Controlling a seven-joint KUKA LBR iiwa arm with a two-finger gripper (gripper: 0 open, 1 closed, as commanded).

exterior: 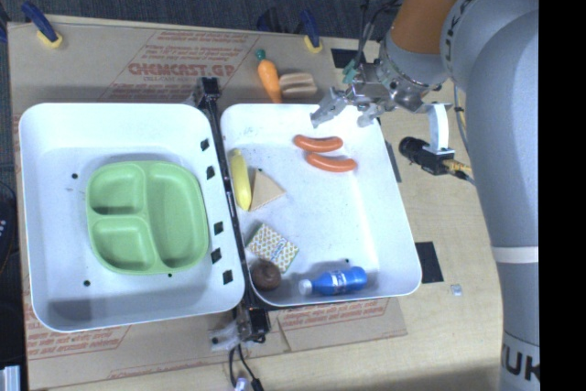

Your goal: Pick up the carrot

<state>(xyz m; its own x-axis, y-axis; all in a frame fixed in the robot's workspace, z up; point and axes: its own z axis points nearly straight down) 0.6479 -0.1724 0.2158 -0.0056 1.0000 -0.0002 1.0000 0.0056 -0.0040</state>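
Note:
The carrot (267, 78), orange with a green top, lies on the cardboard just behind the right bin's (385, 215) far rim, outside both bins. My gripper (342, 115) hangs over the far right corner of that bin, to the right of the carrot and a little nearer the camera. Its fingers (321, 114) are spread open and hold nothing. A clear gap separates the gripper from the carrot.
A tan bun-like piece (298, 85) lies right beside the carrot. The right bin holds two sausages (319, 142), a banana (240, 180), a sandwich wedge (267, 190), a patterned cracker (272, 247), a brown ball (266, 273) and a blue bottle (335, 281). A green divided tray (146, 217) sits in the left bin (41, 197).

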